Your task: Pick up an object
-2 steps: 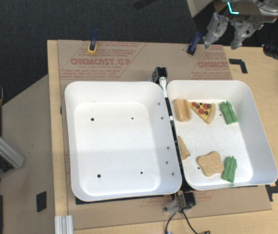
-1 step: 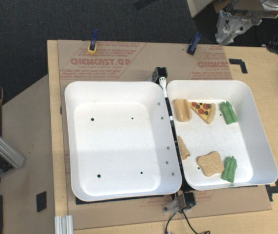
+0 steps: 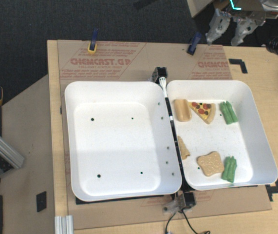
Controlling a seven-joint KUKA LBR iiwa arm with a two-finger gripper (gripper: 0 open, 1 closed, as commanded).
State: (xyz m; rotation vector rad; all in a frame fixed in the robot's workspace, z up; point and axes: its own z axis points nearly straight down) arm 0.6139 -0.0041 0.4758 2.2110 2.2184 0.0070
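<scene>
The gripper hangs at the upper right of the frame, above the far edge of the surface and well apart from both bins; its jaws stand released, two pale fingers spread with nothing between them. The left bin takes up the middle of the frame, and the right bin lies just beside it, their rims touching along a dark seam. In the right bin, near its upper edge, a bun lies by the seam, a pizza slice just right of it, and a green bean bundle further right. Lower down, a small tan piece sits against the seam, a toast slice lies toward the lower middle of the bin, and a second green bundle is just beside the toast on its right. A yellow-and-blue clamp grips the far edge of the surface at upper left, and a blue clamp stands at upper middle, near the gripper.
</scene>
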